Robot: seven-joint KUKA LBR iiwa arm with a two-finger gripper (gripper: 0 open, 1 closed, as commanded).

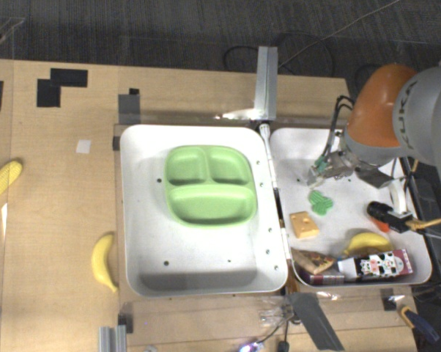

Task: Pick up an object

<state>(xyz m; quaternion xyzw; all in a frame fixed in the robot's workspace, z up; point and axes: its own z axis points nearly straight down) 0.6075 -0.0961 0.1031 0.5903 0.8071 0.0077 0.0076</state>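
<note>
While two white bins sit side by side, the left bin (132, 218) holds one green divided tray (208, 184) and the right bin (297, 141) holds several items — one small green toy (321, 202), one tan block (304, 225), one banana (365, 242), one flat carton (374, 265). The gripper (327, 166) hovers right of centre, just above the green toy; its opening can't be told.

The pincer (324, 169) hangs over the right bin (294, 147), a toy (321, 202) just below it, a tray (209, 184) in the bin (136, 196) to its left.
</note>
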